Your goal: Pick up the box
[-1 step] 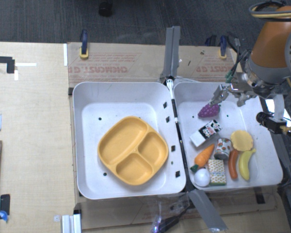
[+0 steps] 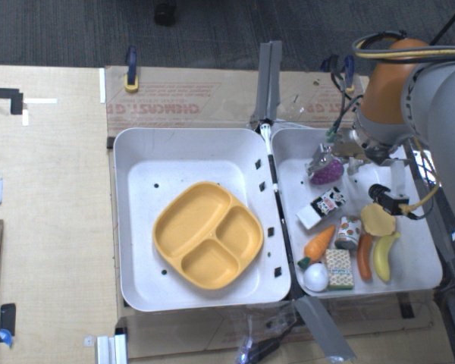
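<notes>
Far left: pale wooden surface (image 2: 45, 203) bearing both bins
Left bin: shallow white plastic bin (image 2: 136, 279) holding a yellow three-compartment plastic tray (image 2: 207, 236), which lies tilted near the bin's middle
Right bin: second shallow white bin (image 2: 417, 271), just beside the first, crowded with small things
Near the divider: black-and-white cow-patterned box (image 2: 322, 206), lying askew on the bin floor, apart from the arm
Below the box: orange toy carrot (image 2: 318, 243), a white ball (image 2: 315, 277) and a speckled beige block (image 2: 339, 268) against the near wall
Middle of the bin: small printed can (image 2: 349, 233), a red sausage-shaped toy (image 2: 365, 256), a yellow banana (image 2: 383, 256) and a pale yellow round piece (image 2: 378, 220)
Upper part: purple toy grape bunch (image 2: 327, 171), right beneath the arm's tip
Jaws: gripper (image 2: 324, 156) low over the grapes at the bin's far side; whether open or closed, cannot tell
Right: grey arm with orange band (image 2: 390, 89), reaching in over the right bin
</notes>
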Controlling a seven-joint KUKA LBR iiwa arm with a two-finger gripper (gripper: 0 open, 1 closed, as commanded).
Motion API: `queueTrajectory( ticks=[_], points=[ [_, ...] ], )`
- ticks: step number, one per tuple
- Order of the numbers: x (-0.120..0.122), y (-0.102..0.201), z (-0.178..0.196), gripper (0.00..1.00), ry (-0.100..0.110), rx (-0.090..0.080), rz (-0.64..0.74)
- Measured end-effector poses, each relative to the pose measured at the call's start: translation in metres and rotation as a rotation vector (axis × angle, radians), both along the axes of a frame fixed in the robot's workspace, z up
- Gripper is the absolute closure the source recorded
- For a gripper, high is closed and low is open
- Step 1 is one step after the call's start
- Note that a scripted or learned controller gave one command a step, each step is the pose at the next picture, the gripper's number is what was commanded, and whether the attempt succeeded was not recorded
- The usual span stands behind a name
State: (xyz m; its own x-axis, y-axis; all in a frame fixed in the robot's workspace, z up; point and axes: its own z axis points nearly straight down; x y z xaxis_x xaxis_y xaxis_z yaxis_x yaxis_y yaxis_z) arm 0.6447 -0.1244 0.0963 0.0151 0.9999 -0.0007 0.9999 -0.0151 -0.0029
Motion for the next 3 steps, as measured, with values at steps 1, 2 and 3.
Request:
queueTrajectory(
  ticks=[1,2,3],
  points=[
    [0.014,-0.012,-0.004,0.00,-0.005,-0.001,0.184],
    [0.015,-0.013,0.006,1.00,-0.007,-0.003,0.182],
    [0.014,-0.002,0.021,1.00,-0.004,-0.001,0.259]
  ],
)
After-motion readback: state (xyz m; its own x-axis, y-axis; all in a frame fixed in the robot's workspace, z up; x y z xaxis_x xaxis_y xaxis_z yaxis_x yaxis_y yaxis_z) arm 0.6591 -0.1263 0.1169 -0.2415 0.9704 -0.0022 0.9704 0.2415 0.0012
